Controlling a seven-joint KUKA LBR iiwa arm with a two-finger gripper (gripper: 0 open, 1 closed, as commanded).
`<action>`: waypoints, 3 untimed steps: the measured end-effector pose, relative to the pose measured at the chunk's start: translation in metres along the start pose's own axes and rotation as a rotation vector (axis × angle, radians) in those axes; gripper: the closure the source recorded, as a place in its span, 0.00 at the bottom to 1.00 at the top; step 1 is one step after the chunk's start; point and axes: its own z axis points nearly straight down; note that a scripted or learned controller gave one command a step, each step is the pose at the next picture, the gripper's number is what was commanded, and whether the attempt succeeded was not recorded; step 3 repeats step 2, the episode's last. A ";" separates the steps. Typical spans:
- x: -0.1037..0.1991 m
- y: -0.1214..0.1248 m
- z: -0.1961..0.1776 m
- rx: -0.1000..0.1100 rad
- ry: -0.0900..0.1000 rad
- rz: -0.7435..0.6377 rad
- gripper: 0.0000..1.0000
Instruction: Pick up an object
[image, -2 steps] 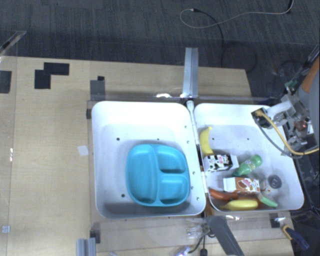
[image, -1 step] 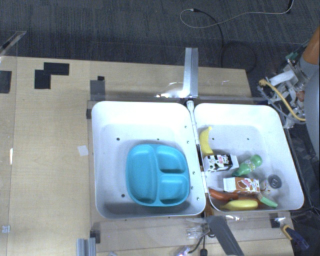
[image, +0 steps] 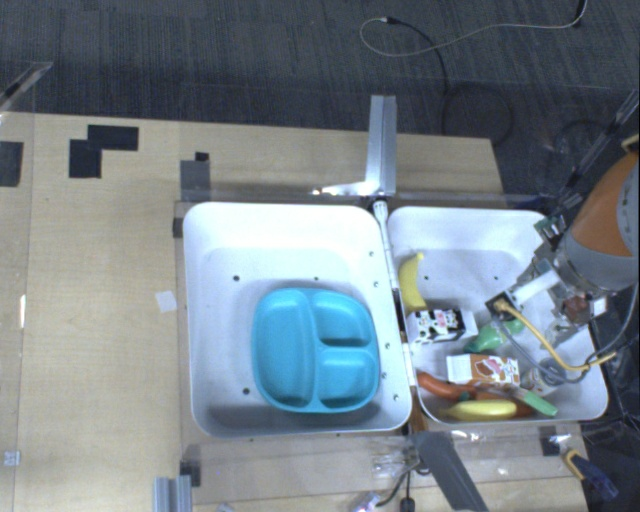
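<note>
The arm's grey wrist with its orange band comes in over the right bin's (image: 470, 245) right side. Below it, my gripper (image: 573, 310) hangs above the bin's right-hand floor. A yellow banana (image: 411, 281) lies by the bin's left wall. A black-and-white cow-patterned carton (image: 438, 324) sits just below it. A green item (image: 489, 340) lies mid-bin, left of the gripper. Along the front wall lie an orange and white packet (image: 487, 369), an orange carrot (image: 440, 385), a second yellow banana (image: 482, 409) and a green piece (image: 537, 403).
The left bin (image: 215, 250) holds a blue divided plate (image: 315, 349), set toward its front right. A metal post (image: 382, 145) stands behind the wall shared by the two bins. The wooden bench (image: 90, 330) stretches to the left.
</note>
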 end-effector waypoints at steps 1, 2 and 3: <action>0.096 0.052 0.043 0.000 -0.002 -0.186 0.00; 0.101 0.051 0.030 -0.006 0.005 -0.197 1.00; 0.101 0.051 0.030 -0.006 0.005 -0.197 1.00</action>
